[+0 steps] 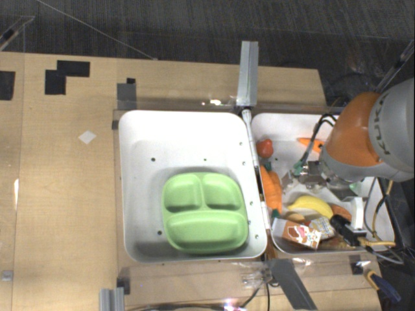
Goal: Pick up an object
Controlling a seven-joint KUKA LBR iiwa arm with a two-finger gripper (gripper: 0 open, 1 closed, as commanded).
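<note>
The right bin (285, 129) holds several items: a small red tomato (264, 148) near its left wall, an orange carrot-like piece (272, 190) below it, a yellow banana (311, 205), a brown snack packet (302, 232) at the front, and an orange piece (309, 143) at the back. The arm, grey with an orange band (353, 135), reaches down into this bin. Its gripper (306, 173) hangs low just above the banana, and the wrist hides the fingertips.
The left bin (142, 141) holds a green divided plate (204, 211) in its front half. A metal post (248, 76) stands at the back between the bins. Cables (382, 245) lie at the right bin's front right corner.
</note>
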